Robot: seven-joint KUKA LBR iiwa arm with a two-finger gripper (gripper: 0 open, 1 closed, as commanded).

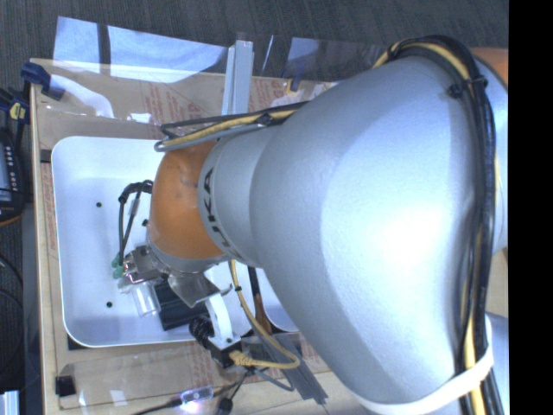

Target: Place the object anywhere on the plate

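Bin (78,232) on your left: white floor, few dark specks. Arm (363,223) covers most of it. Gripper (143,279) low inside; claw state, cannot tell.

White bin (78,232), grey-and-orange arm (363,223)

The arm (363,223) hides the right bin, bar a sliver at five o'clock; the gripper's fingers are hidden too.

Fixed overhead camera, slanted down, arm (371,223) looming close
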